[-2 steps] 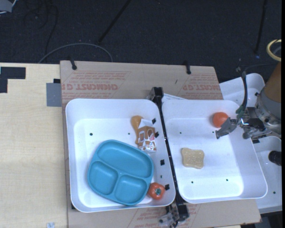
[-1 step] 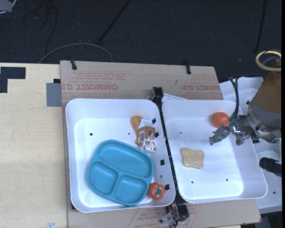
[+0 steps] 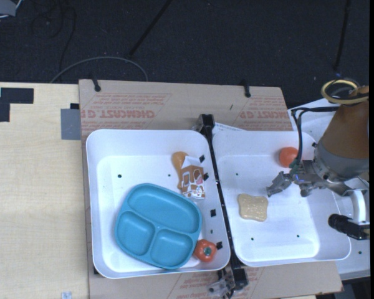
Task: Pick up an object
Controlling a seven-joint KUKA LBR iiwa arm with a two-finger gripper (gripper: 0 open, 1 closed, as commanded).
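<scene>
Toast slice (image 3: 253, 208) beside tool (image 3: 289, 185), orange ball (image 3: 288, 156) near

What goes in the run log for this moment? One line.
gripper: above right bin, holding nothing | nearest: beige slice | orange ball: at the bin's far wall

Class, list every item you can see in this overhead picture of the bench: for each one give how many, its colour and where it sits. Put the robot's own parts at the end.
bins: two, white, side by side on the bench
divided plate: one, blue, lower part of the left bin
tomato-like toy: one, red-orange, left bin's lower right corner, beside the plate
printed packet: one, white and brown, upper right of the left bin
toast-like piece: one, pale yellow, middle of the right bin
ball: one, orange, upper right of the right bin
cardboard sheet: one, brown, under the bins
arm: one, grey, right edge
gripper: one, grey, over the right bin
</scene>
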